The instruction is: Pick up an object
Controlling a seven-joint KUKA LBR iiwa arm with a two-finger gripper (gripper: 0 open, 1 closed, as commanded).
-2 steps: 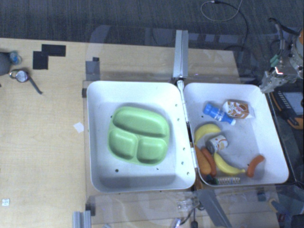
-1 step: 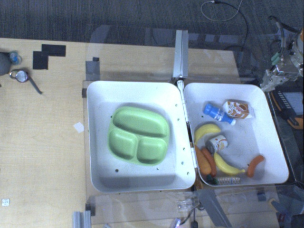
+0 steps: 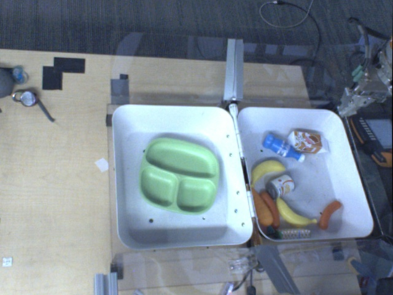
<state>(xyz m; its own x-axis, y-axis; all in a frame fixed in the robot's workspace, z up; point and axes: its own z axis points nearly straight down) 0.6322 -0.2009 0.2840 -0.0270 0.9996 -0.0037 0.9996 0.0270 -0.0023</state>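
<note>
1. Bench point(image 3: 55, 183): pale wood surface at the left, bearing a small round metal fitting point(image 3: 26, 97) near its upper left corner and black tape marks point(image 3: 61, 71).
2. Left bin point(image 3: 126, 226): shallow, white, rounded corners. It holds 1 green divided tray point(image 3: 179, 174) with 3 compartments, lying flat near the middle.
3. Metal post point(image 3: 233, 66): upright between the 2 bins at their far edge.
4. Right bin point(image 3: 356, 183): shallow, white, touching the left bin along the shared rim. Contents:
 - blue bottle point(image 3: 282, 147), lying on its side near the far wall;
 - brown-and-white packet point(image 3: 306, 141), just beside the bottle on its right;
 - banana point(image 3: 279, 192), curved, running from mid-bin toward the near wall;
 - small can point(image 3: 281, 186), resting against the banana;
 - carrot point(image 3: 264, 209), along the left wall;
 - sausage point(image 3: 330, 214), tilted, near the right corner.
5. Gripper point(image 3: 376, 78): at the upper right, outside the right bin, well apart from every object. Whether its tips are spread or pressed together cannot be told.
</note>
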